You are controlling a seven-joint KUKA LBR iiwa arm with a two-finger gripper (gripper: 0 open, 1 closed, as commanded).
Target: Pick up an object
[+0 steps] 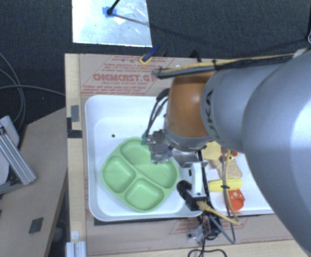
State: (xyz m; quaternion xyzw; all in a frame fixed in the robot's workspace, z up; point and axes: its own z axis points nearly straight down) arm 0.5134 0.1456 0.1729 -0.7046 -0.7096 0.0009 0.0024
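Green plastic is the first thing to catch the eye: a divided plate (139, 178) with three shallow compartments lies flat in the left white bin (99, 143), taking up most of its floor. The plate's compartments look bare, and a tiny dark speck sits on the bin floor up and to the left of it.

The grey arm (273, 138) with its orange band (185, 108) reaches in from the right and hangs low over the seam between the two bins. The pincer (161, 153) points down, directly over the plate's upper right rim, apparently at or just above it. Its tips are hidden under the wrist and cabling, so I cannot tell whether it is released or clenched, or whether it has anything.

To the right of the pincer, the second white bin (254, 205) holds a small cluster of toy food: a yellow piece shaped like corn (225, 185), a red-orange piece (236, 199) just below it, and a pale tan piece (233, 167) above. Much of that bin is covered by the arm.

Judging from the position, the plate rim is the likely target; a thin raised edge gives the pincer something to pinch, whereas the flat middle offers nothing. The plate's width and lightness could make it tilt or slip when lifted from one edge.
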